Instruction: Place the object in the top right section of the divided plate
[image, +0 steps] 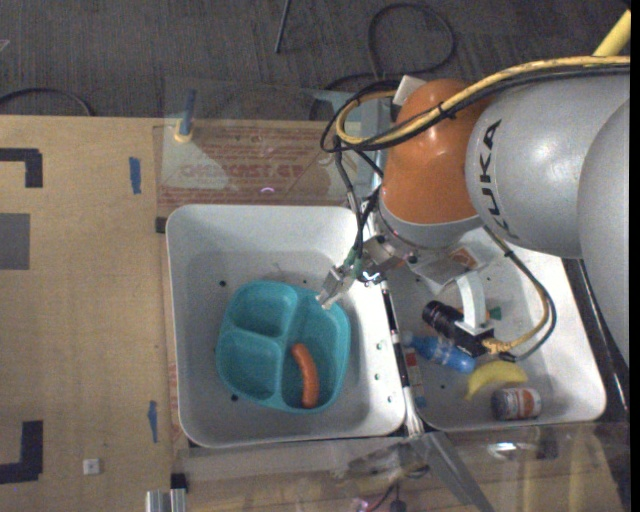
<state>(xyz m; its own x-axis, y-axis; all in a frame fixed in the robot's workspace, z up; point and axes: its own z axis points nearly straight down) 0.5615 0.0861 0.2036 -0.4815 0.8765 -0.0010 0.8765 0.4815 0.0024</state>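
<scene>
In the left part of the frame, on the pale wooden bench (80, 300), stands the left white bin (190, 300). In this bin lies a teal divided plate (262, 312), a little below the bin's middle. The plate has three sections: two smaller ones on its left side, one above the other, and one longer section along its right side. An orange-red sausage (305, 375) lies in the lower part of this right section, with its length running from top to bottom of the frame. It rests inside the section and near the plate's lower right rim.

The gripper (332, 290) is at the upper right rim of the plate and points down and to the left. Its tip is very close to the rim, but I cannot tell whether it touches the plate. I also cannot tell whether the gripper is open or closed, because it looks small and thin from this angle. The sausage is apart from the gripper, lower in the frame.

The grey arm (545, 150) with its orange band (430, 165) fills the upper right of the frame and hangs over the border between the two bins.

In the right white bin (570, 395), in its lower part, lie a blue bottle (445, 352), a yellow banana (495, 377) just beside it, and a small can (516, 403) on its side, near the banana.
</scene>
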